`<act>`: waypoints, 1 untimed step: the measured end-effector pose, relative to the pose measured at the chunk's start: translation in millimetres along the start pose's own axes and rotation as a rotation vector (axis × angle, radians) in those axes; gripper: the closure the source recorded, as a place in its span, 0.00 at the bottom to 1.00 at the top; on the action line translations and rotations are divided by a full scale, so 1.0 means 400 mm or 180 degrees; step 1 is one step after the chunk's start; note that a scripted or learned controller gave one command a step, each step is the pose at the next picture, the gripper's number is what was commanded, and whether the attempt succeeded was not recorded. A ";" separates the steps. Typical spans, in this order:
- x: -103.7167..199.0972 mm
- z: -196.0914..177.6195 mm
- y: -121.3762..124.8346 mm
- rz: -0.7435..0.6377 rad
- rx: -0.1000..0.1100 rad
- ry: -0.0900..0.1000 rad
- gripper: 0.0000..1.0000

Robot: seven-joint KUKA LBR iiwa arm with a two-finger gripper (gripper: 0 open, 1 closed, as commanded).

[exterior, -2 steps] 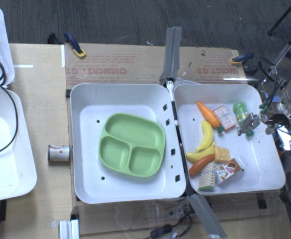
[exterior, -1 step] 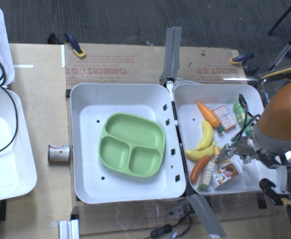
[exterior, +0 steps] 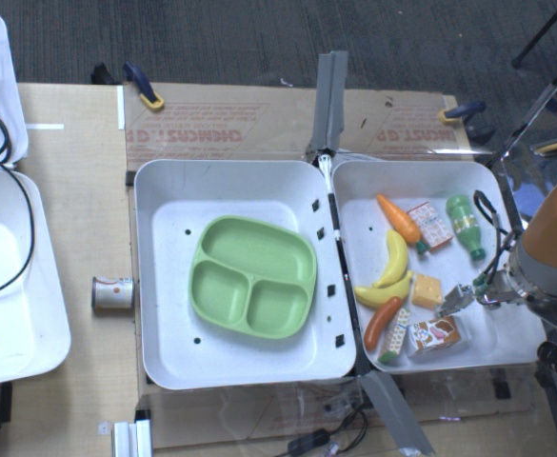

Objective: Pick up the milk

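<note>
Cardboard covers the bench under two white bins. Near the near edge of the right bin (exterior: 354, 346), the milk carton (exterior: 437, 334) lies flat, with a red chili (exterior: 381, 322) and a narrow packet (exterior: 395, 336) towards its left. My gripper (exterior: 459, 299) hangs just beyond the carton, beside the yellow cheese block (exterior: 427, 290), apart from the milk. Whether it is spread or pressed together I cannot tell. A banana (exterior: 389, 272), carrot (exterior: 398, 217) and green bottle (exterior: 466, 224) lie farther back. The left bin (exterior: 154, 255) carries a green divided plate (exterior: 252, 276).
</note>
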State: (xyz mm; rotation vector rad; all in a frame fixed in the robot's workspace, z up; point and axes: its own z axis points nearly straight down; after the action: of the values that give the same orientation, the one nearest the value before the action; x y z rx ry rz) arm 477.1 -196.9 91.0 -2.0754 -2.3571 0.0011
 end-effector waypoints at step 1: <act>0.132 0.000 0.017 0.0815 0.0006 0.0004 0.00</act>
State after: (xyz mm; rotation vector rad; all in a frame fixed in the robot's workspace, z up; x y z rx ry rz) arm 477.0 -143.8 90.8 -2.3577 -2.0714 0.0023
